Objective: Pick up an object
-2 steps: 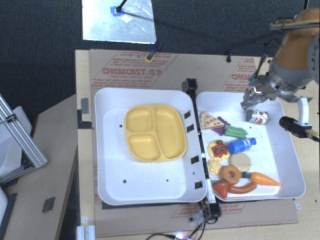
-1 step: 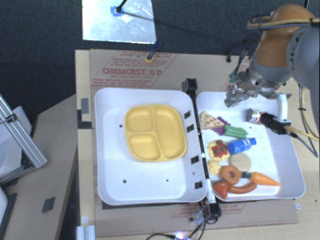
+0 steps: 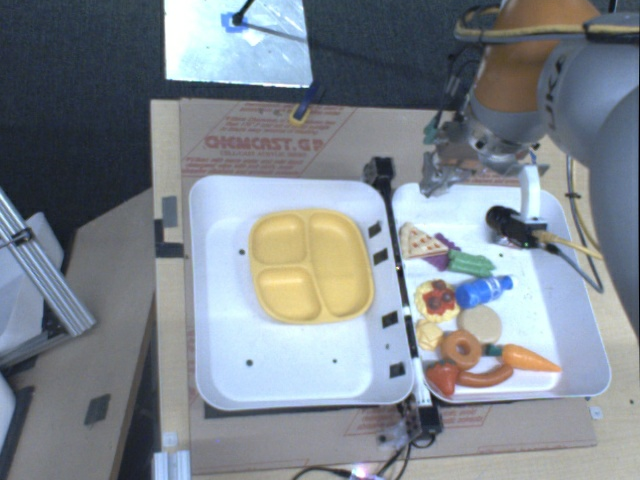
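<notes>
1. The pickable stuff is all toy food in the right bin, bunched toward its left side and near end.
2. Closest to the arm: a tan sandwich wedge with red spots. A small purple piece is touching it, and a green piece sits just beside that.
3. Middle of the pile: a blue bottle lying on its side, next to a round yellow-and-red pizza thing.
4. Below those: a beige disc touching a brown donut.
5. Near end: an orange carrot pointing right, a reddish sausage curled under the donut, and a red tomato right up against the bin's corner.
6. It's all packed tight, so most pieces have a neighbour touching them. The carrot has the most open floor, on its right.
7. The gripper hangs over the far left corner of the right bin, near the sandwich wedge but not touching any food. Can't tell from this angle whether it's open or closed.
8. The left bin has a yellow divided plate lying flat in the middle, well apart from the food.
</notes>
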{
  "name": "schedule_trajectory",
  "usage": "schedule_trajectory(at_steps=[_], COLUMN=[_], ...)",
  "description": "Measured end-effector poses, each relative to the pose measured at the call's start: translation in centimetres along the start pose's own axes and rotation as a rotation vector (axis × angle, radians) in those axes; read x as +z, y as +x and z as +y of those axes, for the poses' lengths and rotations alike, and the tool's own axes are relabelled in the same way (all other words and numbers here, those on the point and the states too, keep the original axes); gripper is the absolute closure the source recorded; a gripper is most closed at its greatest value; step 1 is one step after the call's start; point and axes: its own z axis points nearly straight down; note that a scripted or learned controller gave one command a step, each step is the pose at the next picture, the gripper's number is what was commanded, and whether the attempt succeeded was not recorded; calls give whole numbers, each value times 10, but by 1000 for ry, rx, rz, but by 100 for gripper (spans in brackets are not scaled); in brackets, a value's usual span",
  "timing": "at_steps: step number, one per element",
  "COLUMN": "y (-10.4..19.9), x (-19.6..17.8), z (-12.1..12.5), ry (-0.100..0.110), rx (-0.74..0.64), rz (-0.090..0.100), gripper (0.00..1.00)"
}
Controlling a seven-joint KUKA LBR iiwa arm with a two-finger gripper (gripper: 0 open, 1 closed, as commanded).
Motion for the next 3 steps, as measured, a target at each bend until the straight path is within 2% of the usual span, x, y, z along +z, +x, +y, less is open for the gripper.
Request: schedule_trajectory(at_steps=[1, 2, 3], y=[39, 35, 23], x=[-4, 14, 9], z=[8, 4, 4], ry=[1, 3, 2], rx=[3, 9, 10], rz=[-1, -2, -2], gripper=[100, 100, 100])
